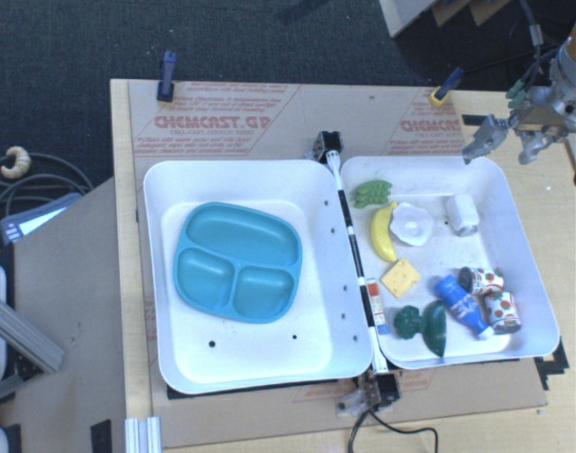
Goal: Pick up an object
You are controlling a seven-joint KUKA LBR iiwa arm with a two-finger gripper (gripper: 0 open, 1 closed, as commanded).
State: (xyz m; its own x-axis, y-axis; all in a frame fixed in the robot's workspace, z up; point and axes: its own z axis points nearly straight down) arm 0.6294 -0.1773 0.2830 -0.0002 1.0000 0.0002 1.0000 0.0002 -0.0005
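While the gripper (504, 145) hung above the far right corner of the right bin (526, 234), fingers spread and pinching nothing, no pick had started. All candidates sat in that bin: white cylinder (462, 212) nearest, then white cup (410, 224), banana (383, 233), green leafy toy (371, 193), yellow cheese wedge (399, 277), blue bottle (460, 305), patterned cans (493, 299). Near-end clutter was touching; the cylinder stood clear. Left bin (165, 192) held a blue divided plate (237, 262).

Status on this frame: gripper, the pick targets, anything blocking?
Gripper open, holding nothing, above the right bin's far rim. Banana, cheese wedge, blue bottle lying untouched in that bin. Nothing between gripper and items.
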